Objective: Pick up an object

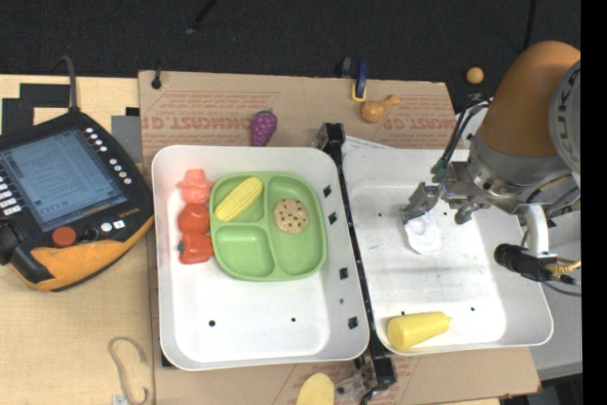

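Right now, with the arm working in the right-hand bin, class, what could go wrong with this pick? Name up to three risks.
1. The gripper is above a small white object that looks soft and crumpled; it may slip or bunch up.
2. White on the white right bin gives poor contrast, so aim may be off.
3. The yellow object lies against the bin's front wall, likely awkward to grasp if tried next.
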### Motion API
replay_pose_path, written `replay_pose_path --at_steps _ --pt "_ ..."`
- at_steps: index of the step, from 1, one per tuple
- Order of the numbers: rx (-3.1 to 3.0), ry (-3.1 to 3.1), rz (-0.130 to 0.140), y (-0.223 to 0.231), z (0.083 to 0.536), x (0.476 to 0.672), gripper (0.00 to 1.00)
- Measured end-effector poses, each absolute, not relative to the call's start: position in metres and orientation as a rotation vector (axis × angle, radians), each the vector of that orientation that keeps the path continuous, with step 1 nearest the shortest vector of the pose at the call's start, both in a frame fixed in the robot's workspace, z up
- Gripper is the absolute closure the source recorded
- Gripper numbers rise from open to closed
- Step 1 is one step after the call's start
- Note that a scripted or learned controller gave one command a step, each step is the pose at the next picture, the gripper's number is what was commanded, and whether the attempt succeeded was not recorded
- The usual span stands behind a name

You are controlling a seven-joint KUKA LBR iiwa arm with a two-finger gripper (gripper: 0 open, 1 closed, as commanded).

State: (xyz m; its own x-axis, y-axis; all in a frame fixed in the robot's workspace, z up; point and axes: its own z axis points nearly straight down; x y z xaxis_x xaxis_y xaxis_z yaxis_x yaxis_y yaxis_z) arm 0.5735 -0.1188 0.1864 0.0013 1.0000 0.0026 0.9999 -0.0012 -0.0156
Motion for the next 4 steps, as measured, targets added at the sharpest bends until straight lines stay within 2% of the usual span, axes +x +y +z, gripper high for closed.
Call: replay_pose_path --at_steps 1,2,3,4 --pt "-2.220 -2.221 0.001 -0.119 0.194 0.577 0.00" --pt "-2.214 -2.221 0.005 -0.114 0.149 0.582 0.00" --pt "-2.215 -2.218 0.007 -0.114 0.088 0.573 0.00" --pt "-2.225 -2.214 0.001 -0.115 0.088 0.573 0.00"
